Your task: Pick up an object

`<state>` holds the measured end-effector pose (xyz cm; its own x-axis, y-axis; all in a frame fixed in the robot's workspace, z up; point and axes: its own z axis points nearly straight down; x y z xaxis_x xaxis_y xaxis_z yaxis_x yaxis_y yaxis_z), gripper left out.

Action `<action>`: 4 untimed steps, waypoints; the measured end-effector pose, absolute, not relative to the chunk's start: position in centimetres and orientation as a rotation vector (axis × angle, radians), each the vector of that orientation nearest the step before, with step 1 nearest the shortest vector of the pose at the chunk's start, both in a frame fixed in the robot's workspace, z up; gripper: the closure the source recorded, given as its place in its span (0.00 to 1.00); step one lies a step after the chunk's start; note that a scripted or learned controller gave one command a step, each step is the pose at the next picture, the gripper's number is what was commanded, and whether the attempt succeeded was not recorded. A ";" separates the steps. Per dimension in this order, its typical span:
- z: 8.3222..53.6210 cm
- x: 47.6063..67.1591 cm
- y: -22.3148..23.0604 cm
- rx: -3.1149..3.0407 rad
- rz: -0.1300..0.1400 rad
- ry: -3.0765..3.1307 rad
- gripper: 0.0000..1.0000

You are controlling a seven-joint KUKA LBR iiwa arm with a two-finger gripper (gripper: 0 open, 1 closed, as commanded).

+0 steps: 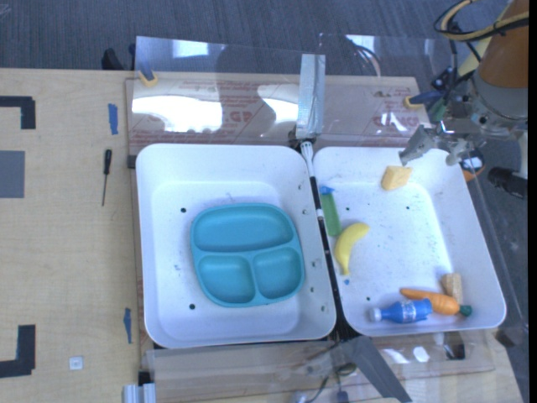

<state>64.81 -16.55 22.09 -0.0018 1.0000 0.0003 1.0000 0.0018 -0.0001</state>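
The right bin (470,217) holds a yellow chunk (396,177) near its far side, a banana (348,243), and a green stick-shaped item (331,213) along the left wall. A carrot (430,299), a blue bottle (403,311) and a small beige piece (453,285) lie by the near right corner. My gripper (436,151) hovers over the bin's far right corner, just up and right of the yellow chunk. It is open, with its fingers (414,149) spread and nothing between them.
The left bin (159,191) holds a teal divided plate (247,252). A clear panel with a metal post (310,95) stands behind both bins. A screwdriver (106,175) lies on the wooden bench at the left. Cables (470,11) loop above the arm.
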 end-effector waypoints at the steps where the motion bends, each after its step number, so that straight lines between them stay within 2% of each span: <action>1: 15.7 66.5 -18.8 -2.208 0.007 -2.226 0.00; 2: 8.7 65.6 -17.0 -2.108 -0.005 -2.336 0.00; 3: 10.5 63.3 -19.9 -2.382 -0.001 -2.047 0.00; 4: 8.6 66.8 -14.7 -2.361 -0.005 -2.077 0.00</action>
